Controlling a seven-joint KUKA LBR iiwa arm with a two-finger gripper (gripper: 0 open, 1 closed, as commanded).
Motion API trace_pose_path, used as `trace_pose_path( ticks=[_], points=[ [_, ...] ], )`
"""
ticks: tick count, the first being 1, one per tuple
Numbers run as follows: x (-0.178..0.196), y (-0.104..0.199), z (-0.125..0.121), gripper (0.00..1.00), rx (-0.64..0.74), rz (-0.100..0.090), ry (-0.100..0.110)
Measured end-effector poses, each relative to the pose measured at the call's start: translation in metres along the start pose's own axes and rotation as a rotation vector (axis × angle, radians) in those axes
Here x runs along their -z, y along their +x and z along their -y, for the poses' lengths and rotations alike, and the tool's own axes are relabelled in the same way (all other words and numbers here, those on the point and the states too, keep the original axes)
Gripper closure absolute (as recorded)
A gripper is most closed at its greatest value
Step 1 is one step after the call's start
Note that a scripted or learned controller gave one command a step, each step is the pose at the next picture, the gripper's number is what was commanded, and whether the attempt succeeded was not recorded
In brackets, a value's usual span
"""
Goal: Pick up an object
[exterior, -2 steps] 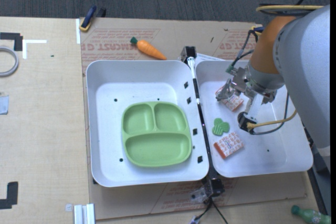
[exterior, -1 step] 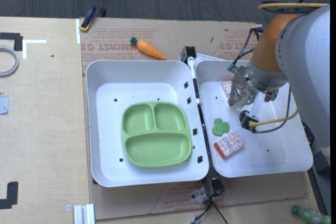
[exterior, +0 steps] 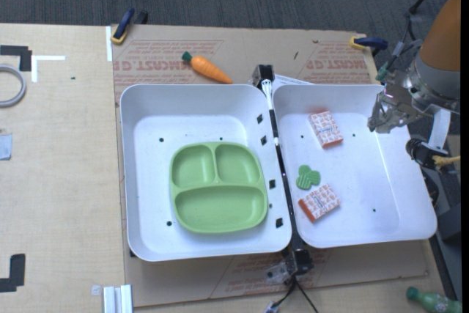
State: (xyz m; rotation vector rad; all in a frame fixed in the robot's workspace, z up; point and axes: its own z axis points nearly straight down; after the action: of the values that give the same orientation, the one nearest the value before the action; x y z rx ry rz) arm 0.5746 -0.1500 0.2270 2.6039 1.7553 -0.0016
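Cardboard bench, two bins. Gripper [exterior: 382, 121] hangs over right bin's [exterior: 381, 209] right edge; can't tell pincer state. Approach step, nothing picked. Nearest target: packet [exterior: 325, 129] near back edge. Next: shift left, drop down.

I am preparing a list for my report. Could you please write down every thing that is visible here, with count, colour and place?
bins: 2, white, side by side on the bench
divided plate: 1, light green, in the left bin
patterned blocks: 2, red and white, in the right bin, one far, one near
small leaf-shaped piece: 1, green, right bin, between the blocks
toy carrot: 1, orange, on the cardboard behind the left bin
clamps: 2, blue and yellow, far cardboard corners
arm: 1, grey and orange, right side
pincer: 1, grey, over the right bin's far right edge
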Motion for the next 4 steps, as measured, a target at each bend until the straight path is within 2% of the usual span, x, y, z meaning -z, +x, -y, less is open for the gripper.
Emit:
trace_pose_path(
  ticks=[1, 2, 3, 4],
  points=[
    [0.000, 0.000, 0.000, 0.00, 0.000, 0.000, 0.000],
    [-0.084, 0.051, -0.008, 0.00, 0.024, -0.001, 0.002],
    [-0.135, 0.054, -0.022, 0.00, 0.249, -0.001, 0.002],
    [-0.125, 0.053, -0.022, 1.00, 0.248, -0.001, 0.007]
  ],
)
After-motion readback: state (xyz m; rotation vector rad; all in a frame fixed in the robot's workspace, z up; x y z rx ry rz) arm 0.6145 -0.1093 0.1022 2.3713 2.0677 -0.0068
